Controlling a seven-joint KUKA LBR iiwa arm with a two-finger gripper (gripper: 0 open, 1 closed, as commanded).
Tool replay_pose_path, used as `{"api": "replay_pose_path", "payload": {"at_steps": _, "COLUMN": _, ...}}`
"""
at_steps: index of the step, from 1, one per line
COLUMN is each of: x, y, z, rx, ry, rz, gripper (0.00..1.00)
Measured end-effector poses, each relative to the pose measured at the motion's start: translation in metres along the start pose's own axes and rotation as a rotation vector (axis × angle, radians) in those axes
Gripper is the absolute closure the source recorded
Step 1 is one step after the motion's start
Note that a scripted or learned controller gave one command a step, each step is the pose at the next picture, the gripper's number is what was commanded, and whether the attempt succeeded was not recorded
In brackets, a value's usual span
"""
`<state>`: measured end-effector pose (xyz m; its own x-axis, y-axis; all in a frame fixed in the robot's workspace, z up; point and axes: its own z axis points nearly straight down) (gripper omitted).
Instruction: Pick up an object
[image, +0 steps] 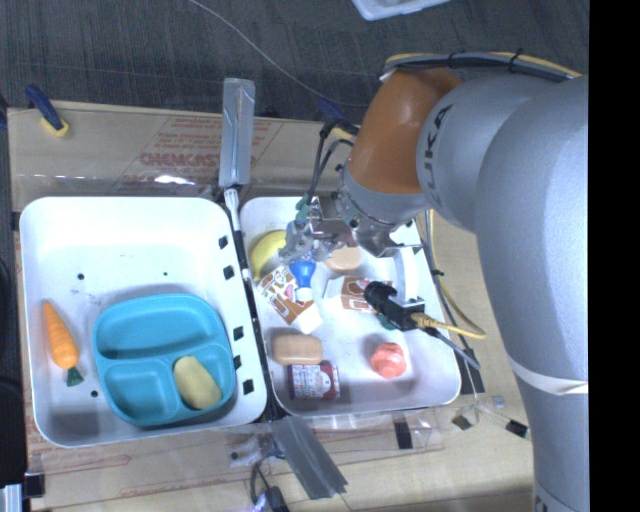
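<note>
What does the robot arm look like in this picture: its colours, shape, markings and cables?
The arm is thick, rounded and smooth grey, with an orange band above the wrist. Dark letters, partly visible, run along the grey shell beside the band. Thin black cables run down from the band towards the metallic gripper.

Red print on the cardboard sheet (170, 150) under the bins, upper left of the frame, reads roughly "CHEMCAS…", the end cut off. The arm (440, 135) bears part of the letters "KUKA". The jar (313, 381) label at lower centre is too small to read.
</note>
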<state>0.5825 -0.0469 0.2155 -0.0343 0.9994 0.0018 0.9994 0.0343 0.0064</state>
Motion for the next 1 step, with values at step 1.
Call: {"api": "replay_pose_path", "payload": {"at_steps": 1, "x": -0.0013, "y": -0.0043, "z": 0.0254, "rx": 0.013, "ry": -0.001, "rz": 0.022, "gripper": 1.0}}
